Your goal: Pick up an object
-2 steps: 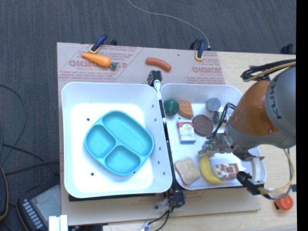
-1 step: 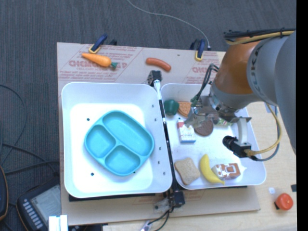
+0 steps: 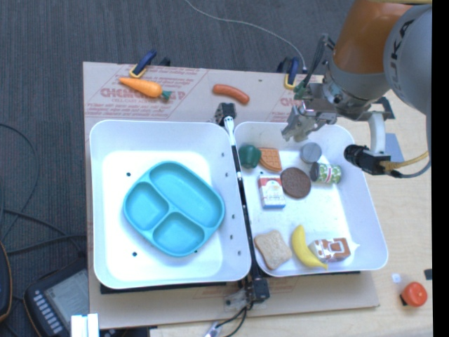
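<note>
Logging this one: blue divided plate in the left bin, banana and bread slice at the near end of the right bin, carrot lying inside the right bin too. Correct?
Not quite. The carrot lies outside both bins, on the board behind the left bin, as the camera view shows. The blue plate, banana and bread slice are as stated.

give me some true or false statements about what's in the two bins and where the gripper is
1. The blue divided plate lies in the left bin. True.
2. The banana lies in the left bin. False: it lies in the right bin, near its front edge, beside the slice of bread.
3. The gripper is over the back part of the right bin. True.
4. The carrot lies inside the right bin. False: it lies on the board behind the left bin.
5. The sausage lies outside both bins. True.
6. The brown round cookie rests on the blue divided plate. False: it lies in the right bin.
</note>
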Robot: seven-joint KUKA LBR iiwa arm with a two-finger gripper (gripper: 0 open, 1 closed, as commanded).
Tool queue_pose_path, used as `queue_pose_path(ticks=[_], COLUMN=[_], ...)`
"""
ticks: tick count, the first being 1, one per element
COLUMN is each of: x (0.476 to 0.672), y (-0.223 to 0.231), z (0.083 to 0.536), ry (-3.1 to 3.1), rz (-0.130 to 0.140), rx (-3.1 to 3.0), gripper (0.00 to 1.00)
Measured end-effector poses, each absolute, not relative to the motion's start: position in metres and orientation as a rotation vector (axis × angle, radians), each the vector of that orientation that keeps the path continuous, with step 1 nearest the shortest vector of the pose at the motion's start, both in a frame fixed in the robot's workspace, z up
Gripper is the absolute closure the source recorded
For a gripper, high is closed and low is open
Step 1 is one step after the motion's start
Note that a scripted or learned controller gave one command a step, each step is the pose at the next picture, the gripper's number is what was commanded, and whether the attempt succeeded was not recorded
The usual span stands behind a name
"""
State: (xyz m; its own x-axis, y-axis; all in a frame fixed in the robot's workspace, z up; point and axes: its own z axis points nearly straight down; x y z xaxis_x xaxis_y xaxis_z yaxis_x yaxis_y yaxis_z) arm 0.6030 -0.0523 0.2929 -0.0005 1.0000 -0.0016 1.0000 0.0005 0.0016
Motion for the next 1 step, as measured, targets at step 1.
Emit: queue_pose_path(ticks=[1], x=[0.6497], y=[-0.1204], z=[0.1983], ry=[2.220], rz=[-0.006], rx=[2.223], gripper=[1.00])
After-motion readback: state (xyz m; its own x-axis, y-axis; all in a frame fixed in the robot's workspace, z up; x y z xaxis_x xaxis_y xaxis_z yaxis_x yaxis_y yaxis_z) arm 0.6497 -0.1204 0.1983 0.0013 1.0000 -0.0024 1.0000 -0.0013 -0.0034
